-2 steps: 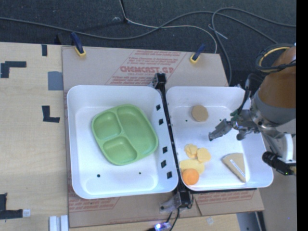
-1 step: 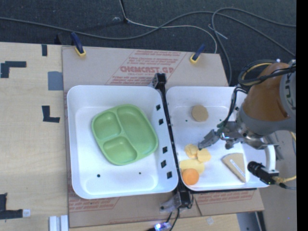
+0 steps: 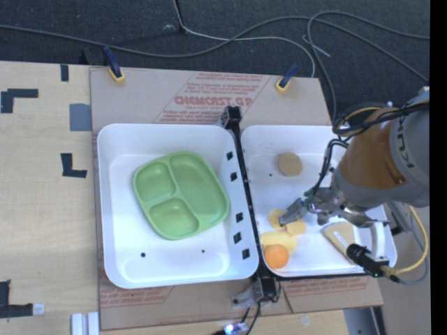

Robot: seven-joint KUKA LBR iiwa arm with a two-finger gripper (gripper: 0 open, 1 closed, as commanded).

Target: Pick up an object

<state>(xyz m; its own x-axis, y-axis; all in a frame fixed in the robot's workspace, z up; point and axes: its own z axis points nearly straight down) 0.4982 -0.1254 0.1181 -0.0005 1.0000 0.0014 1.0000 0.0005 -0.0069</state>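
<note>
Camera view: pincer (image 3: 292, 215), state unclear, touches yellow pieces (image 3: 288, 229) above orange ball (image 3: 277, 256).

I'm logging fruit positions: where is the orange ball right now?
The orange ball lies in the right bin, near its front left corner, just below the yellow pieces.

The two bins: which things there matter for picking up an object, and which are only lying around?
For the job:
- gripper, low in the right bin
- yellow pieces beside it
- orange ball
- tan round piece

Just lying about:
- green tray in the left bin
- cables behind the bench
- two clamps
</note>
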